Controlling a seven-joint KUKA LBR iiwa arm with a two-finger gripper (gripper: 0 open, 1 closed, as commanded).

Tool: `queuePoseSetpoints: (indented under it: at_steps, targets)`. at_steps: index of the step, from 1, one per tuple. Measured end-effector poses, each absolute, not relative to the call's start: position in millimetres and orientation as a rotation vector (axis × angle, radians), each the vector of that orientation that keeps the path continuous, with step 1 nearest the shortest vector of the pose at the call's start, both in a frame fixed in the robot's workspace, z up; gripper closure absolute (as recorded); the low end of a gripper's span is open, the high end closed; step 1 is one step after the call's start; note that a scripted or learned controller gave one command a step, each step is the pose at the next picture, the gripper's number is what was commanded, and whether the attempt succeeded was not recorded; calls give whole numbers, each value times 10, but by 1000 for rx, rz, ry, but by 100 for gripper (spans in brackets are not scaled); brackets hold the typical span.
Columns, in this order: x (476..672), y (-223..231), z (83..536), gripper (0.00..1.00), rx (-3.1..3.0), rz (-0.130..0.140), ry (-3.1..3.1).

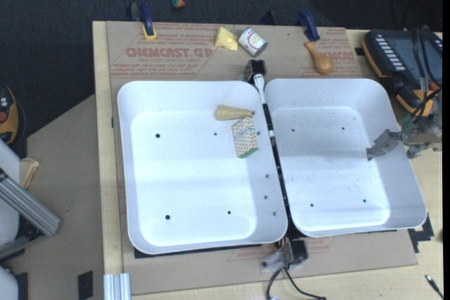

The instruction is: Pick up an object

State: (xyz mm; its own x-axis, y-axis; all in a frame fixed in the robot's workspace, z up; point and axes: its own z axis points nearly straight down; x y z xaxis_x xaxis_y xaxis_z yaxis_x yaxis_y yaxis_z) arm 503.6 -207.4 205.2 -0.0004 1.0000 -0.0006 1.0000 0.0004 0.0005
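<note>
Camera view | you see gripper (380,145) at right bin (330,91) edge, arm cut off | grip state unclear | tan piece (233,112), patterned packet (245,136) in left bin (140,98)

Grey metal gripper (377,145) at the frame's right edge, dull and angular, tapering to a dark, wedge-shaped tip. Behind it, a paler grey block of the wrist, boxy and short, with small darker fittings along its top (too blurred to identify as screws or connectors). Thin cables, orange and black, looped just above the wrist. No legible markings or lettering on the visible metal. Matte finish throughout, darkest at the tip, lightest on the block.
</note>
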Motion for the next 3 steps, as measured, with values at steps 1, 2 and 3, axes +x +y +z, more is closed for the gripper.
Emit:
queuePoseSetpoints:
  at_steps: [1, 2, 3]
  targets:
    - [5043, -2077, 2160, 100, 2217, 2, 2219]
    - [5409, -2044, 781, 100, 2220, -1, 2226]
    - [5043, -1866, 2953, 100, 2207, 14, 2212]
